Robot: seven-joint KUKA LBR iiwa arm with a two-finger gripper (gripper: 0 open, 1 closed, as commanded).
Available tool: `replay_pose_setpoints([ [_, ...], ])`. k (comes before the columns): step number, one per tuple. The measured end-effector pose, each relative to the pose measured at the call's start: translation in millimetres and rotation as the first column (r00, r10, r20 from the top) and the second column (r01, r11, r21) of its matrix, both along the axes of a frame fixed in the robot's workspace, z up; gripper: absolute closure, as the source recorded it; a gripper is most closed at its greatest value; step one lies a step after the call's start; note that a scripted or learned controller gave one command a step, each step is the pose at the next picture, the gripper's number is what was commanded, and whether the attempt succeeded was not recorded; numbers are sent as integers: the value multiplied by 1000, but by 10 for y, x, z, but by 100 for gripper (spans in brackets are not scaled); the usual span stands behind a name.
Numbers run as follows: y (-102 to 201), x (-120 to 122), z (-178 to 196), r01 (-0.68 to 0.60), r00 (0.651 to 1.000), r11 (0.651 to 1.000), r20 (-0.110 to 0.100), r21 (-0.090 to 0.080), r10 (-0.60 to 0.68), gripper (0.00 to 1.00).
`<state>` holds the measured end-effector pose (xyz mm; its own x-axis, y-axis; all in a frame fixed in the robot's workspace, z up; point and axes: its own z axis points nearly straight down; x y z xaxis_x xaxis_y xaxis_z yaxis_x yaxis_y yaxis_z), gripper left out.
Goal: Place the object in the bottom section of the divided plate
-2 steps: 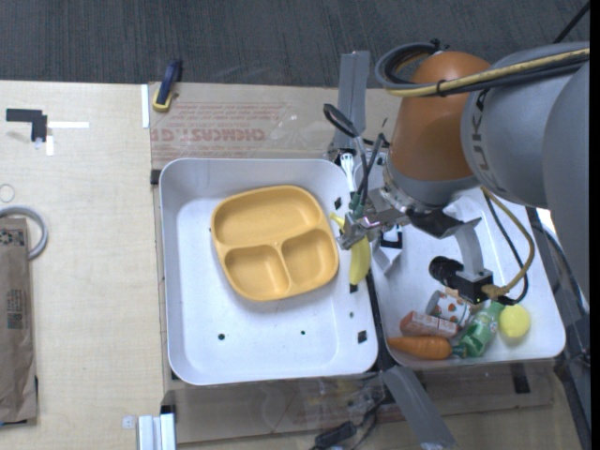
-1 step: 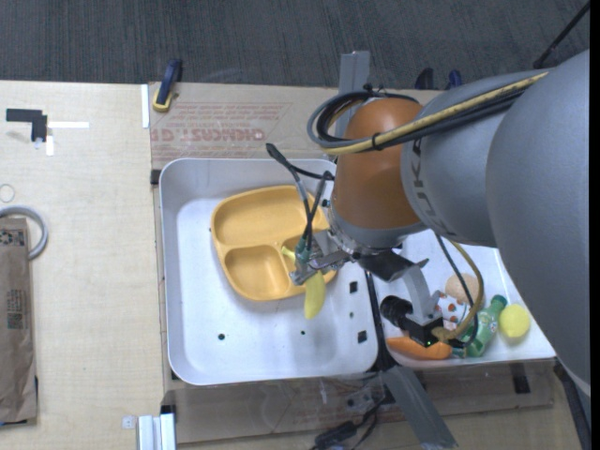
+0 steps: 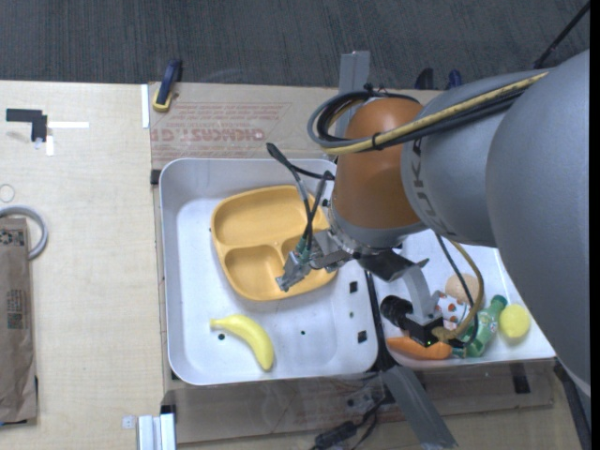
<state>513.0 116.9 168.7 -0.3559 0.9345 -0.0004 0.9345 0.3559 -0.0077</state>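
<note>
A yellow divided plate (image 3: 251, 242) lies in the left white bin (image 3: 187, 279), toward its far side. My gripper (image 3: 294, 272) hangs low over the plate's near right part, close to the ridge between sections. I cannot make out anything held in it. A yellow banana (image 3: 247, 337) lies on the bin floor in front of the plate, apart from the gripper. The arm's orange band (image 3: 375, 172) and grey body hide the plate's right edge.
The right bin (image 3: 530, 350) holds an orange carrot-like piece (image 3: 412, 350), a green bottle (image 3: 480, 326), a yellow lemon (image 3: 515, 321) and a pale round item (image 3: 459, 289), partly under the arm. A brown bag (image 3: 14, 317) lies on the bench at left.
</note>
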Motion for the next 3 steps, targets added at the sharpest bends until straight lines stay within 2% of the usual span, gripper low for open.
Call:
replay_pose_setpoints([
  [1, 29, 150, 1103, 458, 889, 889, 5, -4, -458, 0],
  [2, 134, 307, 61, 408, 913, 913, 1, -5, -408, 0],
  [3, -482, -351, 297, 524, 852, 852, 2, -4, -524, 0],
])
